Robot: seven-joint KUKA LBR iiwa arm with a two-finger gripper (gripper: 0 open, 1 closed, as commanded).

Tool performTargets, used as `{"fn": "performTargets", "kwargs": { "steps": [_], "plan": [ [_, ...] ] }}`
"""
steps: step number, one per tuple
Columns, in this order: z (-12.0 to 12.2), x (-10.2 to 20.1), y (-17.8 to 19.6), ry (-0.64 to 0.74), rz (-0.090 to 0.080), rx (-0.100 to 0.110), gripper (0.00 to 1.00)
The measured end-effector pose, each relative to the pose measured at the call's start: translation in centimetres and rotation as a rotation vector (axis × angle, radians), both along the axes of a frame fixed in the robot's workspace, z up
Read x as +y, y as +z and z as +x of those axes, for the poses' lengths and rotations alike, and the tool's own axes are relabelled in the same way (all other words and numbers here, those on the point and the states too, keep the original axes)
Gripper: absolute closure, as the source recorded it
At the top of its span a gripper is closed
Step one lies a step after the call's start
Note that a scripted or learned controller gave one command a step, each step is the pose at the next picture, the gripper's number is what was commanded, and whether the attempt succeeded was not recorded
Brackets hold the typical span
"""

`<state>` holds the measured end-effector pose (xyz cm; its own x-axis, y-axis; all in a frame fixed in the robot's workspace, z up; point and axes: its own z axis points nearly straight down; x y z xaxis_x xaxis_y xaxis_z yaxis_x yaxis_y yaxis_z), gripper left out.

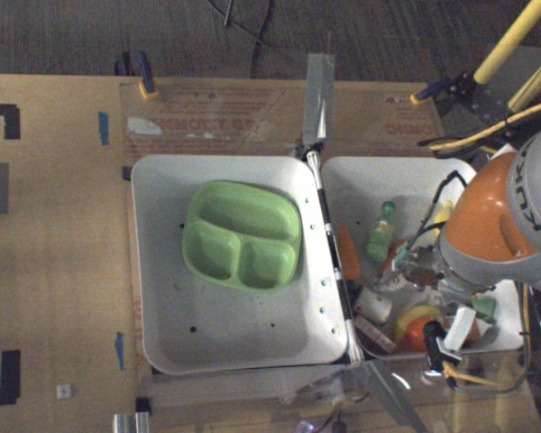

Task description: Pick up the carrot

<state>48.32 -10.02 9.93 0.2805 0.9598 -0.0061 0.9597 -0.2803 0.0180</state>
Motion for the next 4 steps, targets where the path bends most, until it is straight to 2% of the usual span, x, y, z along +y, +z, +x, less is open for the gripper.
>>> {"fn": "performTargets", "kwargs": {
  "steps": [1,2,3,4],
  "plan": [
    [-0.3,-2.8,8.2,0.375,0.007,0.016,0.0],
    [4.6,-5.5,4.8,0.549,0.003,0.015,0.0],
    [0.1,-1.7,-1.0,0.761,-0.006,0.004,0.0],
    [0.1,-1.7,-1.0,0.761,-0.006,0.004,0.0]
  ]
}}
